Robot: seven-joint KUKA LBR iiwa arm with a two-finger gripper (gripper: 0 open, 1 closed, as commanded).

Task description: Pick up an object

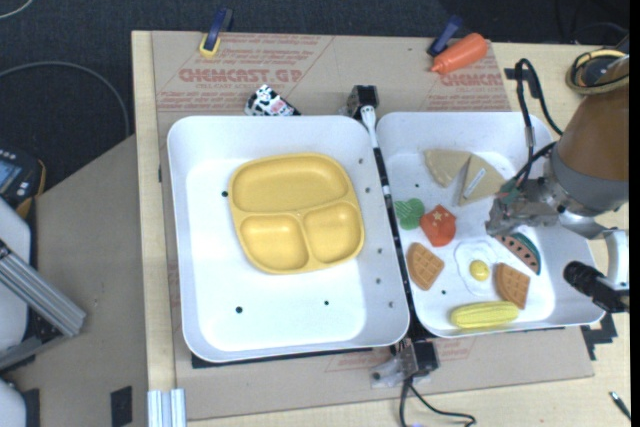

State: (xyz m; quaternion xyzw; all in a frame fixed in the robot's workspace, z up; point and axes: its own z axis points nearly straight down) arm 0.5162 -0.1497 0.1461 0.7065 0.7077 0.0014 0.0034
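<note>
Toys [438,224] fill right bin [400,137] (left bin [190,245]: yellow tray [296,211]).

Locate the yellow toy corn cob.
The yellow toy corn cob lies along the near edge of the right white bin, just below the fried egg toy and a brown waffle piece.

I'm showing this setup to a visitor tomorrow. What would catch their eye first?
Probably the big yellow divided plate in the middle of the left bin. Next, the scatter of toy food in the right bin, with the arm's gripper low over the watermelon slice.
</note>
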